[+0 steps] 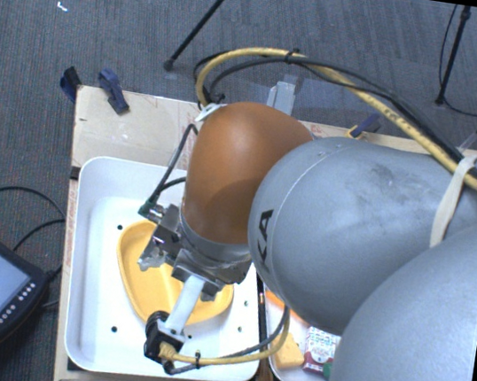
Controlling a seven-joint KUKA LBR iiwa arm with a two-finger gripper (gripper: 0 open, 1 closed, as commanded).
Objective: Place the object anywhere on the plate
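Round yellow plastic plate (132, 254), in left shallow white bin (97, 208): tool (178, 261) low over it. Placing step, seemingly. Tool's hold: cannot tell. Object: hidden under grey wrist. Next: release, lift straight up.

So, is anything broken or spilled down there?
Nothing stands out. The yellow plate lies flat in the left bin, with no spill on the bin floor that shows. The arm hides much of the plate, though.
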